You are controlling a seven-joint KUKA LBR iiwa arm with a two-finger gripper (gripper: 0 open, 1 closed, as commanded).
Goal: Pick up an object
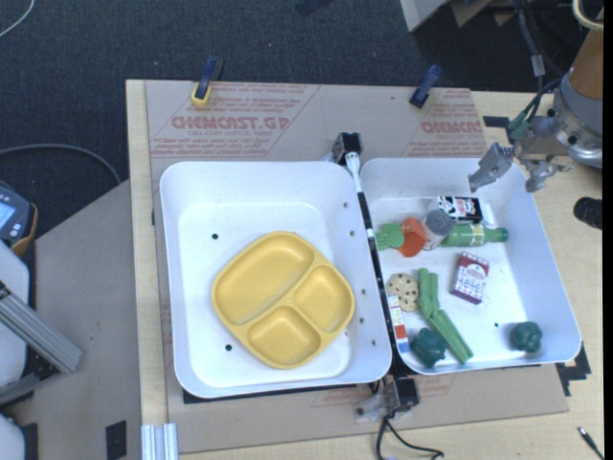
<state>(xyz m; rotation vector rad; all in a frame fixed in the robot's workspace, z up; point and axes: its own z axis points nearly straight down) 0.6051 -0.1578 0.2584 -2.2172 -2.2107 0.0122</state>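
My gripper (510, 172) hangs over the far right corner of the right bin (546, 257), open with nothing between its fingers. Just below and left of it lie a black-and-white carton (458, 206), a grey cap (438, 222) and a green bottle (471, 236). An orange carrot with a green top (404, 238) sits near the bin's left wall. A red box (470, 278), a cookie (403, 291), green pods (439, 316), a dark green pepper (428, 347) and a broccoli piece (525, 334) lie nearer the front.
The left bin (192, 209) holds a yellow divided plate (283, 298). A black clip (349, 146) sits where the two bins meet at the back. Two clamps (204, 82) (425, 86) grip the cardboard's far edge.
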